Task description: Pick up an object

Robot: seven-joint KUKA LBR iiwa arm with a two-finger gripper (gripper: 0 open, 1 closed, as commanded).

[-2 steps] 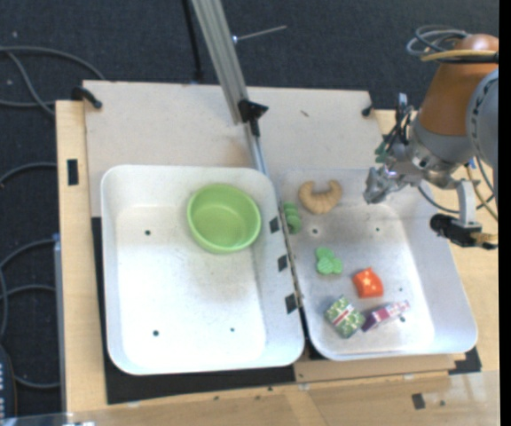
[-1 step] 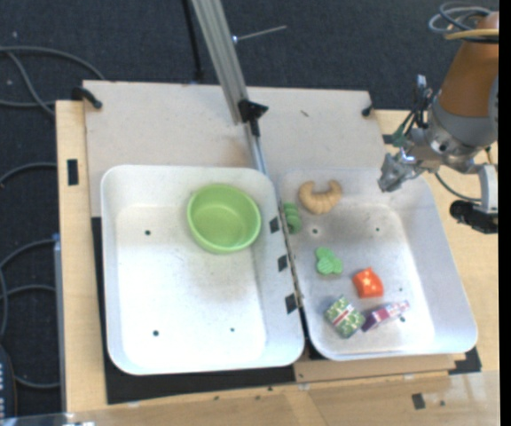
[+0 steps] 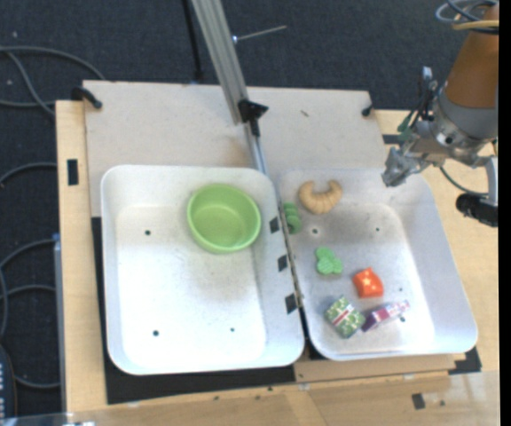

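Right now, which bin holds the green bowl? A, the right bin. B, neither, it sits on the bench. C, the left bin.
C: the green bowl sits inside the left bin, near its upper edge, while the right bin carries the small items.

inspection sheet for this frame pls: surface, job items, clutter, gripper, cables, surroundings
Surface: wooden bench bearing a left bin and a right bin, both white.
Job's things: right bin holds a tan croissant-shaped toy, green piece, orange block, green patterned block, purple item; small green piece at the divider.
Clutter: green bowl in left bin.
Grippers: gripper above right bin's far right corner, holding nothing.
Cables: loose cables on the floor at left.
Surroundings: dark carpet, metal rail.
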